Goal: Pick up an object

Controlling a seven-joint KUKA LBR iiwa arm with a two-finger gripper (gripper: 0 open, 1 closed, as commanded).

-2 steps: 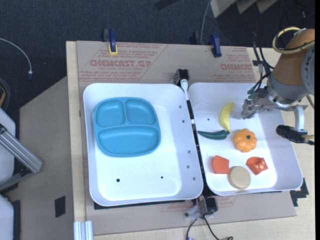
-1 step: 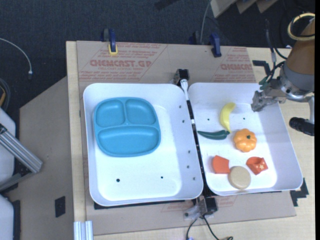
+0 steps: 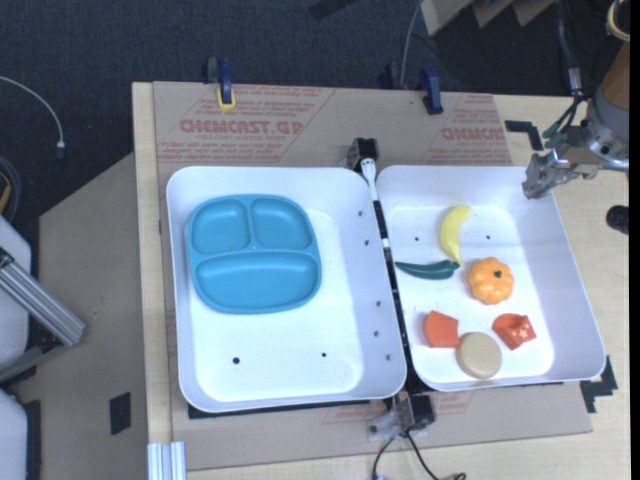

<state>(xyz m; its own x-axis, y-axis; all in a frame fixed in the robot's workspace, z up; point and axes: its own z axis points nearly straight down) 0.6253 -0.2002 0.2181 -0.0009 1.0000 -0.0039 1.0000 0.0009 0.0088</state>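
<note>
Nothing is lifted yet — the gripper (image 3: 537,180) hovers at the right bin's (image 3: 560,268) one-o'clock corner, its state impossible to tell, well apart from the banana (image 3: 454,230), pumpkin (image 3: 491,280) and other pieces — so the whole pick remains.

Left bin (image 3: 200,368) lies open around the blue plate (image 3: 255,253); toys crowd the right bin (image 3: 565,258).

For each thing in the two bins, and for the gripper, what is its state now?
blue plate: flat in left bin
banana: lying in right bin
green pepper: lying beside banana
orange pumpkin: upright
orange block: resting
beige disc: flat
red piece: resting
gripper: above right bin's far corner, holding nothing
</note>
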